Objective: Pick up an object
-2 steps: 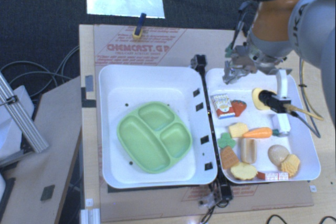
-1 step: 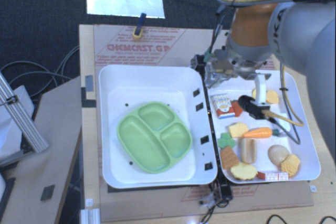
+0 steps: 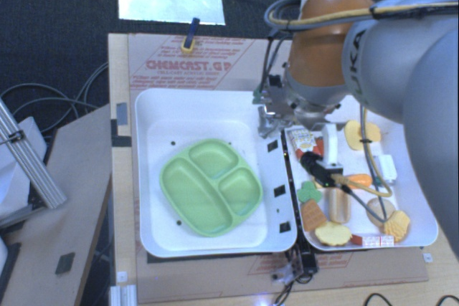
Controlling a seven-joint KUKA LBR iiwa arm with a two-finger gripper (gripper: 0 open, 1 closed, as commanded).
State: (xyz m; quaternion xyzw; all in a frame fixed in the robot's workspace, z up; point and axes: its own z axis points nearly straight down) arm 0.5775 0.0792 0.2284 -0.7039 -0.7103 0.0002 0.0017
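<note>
Pincer [image 3: 269, 115] low over the bins' divider, jaw state can't tell, nothing visibly gripped; small plastic toy food pieces [image 3: 337, 208] lie in the right shallow white bin [image 3: 423, 229], so pick looks not yet done.

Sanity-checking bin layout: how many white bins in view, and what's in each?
2. The left bin holds a green divided plate. The right bin holds a pile of toy food, partly covered by the arm, so some items may be hidden.

arm [image 3: 401, 61]: cut off right | right bin [image 3: 423, 229]: far half hidden
</note>
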